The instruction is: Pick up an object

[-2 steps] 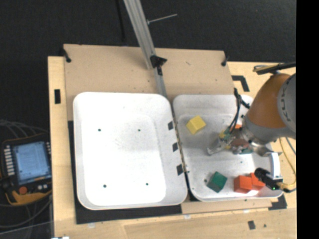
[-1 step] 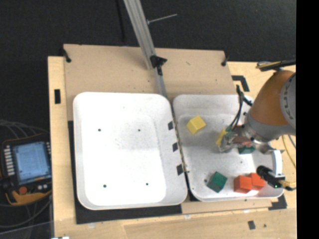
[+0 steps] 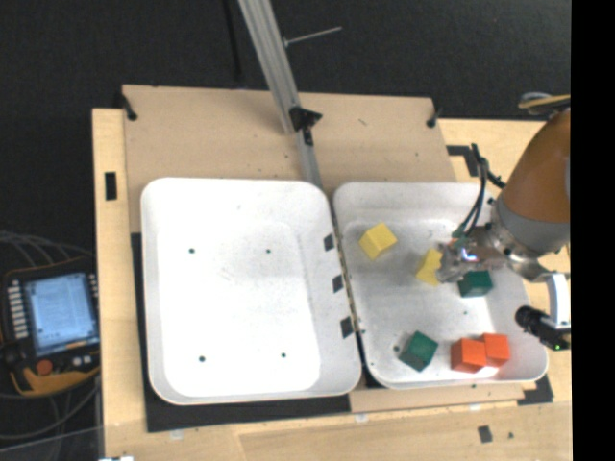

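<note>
The right bin (image 3: pixel 384 209) holds several small blocks. A yellow block (image 3: pixel 378 241) lies near its upper left. A second yellow block (image 3: pixel 430 267) sits mid-bin, right beside my gripper (image 3: pixel 458 260), which has come down into the bin from the right. A dark green block (image 3: pixel 475 283) lies just below and right of the gripper, touching or nearly touching it. Another green block (image 3: pixel 418 351) rests near the front edge, and two orange blocks (image 3: pixel 480 351) sit side by side at the front right.
The left bin (image 3: pixel 163 286) stands beside the right one, joined by black clips at the shared edge. A metal pole (image 3: pixel 274 65) slants up from the back. A tablet-like pendant (image 3: pixel 53 315) lies off the bench's left.
</note>
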`<act>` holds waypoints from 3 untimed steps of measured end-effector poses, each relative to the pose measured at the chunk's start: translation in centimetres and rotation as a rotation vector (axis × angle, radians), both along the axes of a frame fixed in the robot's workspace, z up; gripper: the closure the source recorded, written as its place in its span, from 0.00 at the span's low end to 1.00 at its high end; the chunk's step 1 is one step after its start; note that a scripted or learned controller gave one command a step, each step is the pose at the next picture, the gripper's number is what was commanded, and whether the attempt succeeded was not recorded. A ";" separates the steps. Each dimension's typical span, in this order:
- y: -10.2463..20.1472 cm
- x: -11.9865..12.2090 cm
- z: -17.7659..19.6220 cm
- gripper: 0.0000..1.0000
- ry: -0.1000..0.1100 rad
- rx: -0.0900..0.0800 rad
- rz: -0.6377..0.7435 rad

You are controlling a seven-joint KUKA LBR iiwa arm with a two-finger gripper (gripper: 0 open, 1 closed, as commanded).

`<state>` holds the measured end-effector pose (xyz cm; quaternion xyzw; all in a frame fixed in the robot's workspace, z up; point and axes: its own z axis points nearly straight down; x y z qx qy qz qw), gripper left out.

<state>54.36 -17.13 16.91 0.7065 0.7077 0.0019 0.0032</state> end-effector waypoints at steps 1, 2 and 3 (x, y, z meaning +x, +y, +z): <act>0.8 0.1 5.0 1.00 -0.001 0.000 0.003; 0.4 0.1 11.4 1.00 -0.002 -0.001 0.003; 5.9 1.5 11.3 1.00 0.004 0.001 0.005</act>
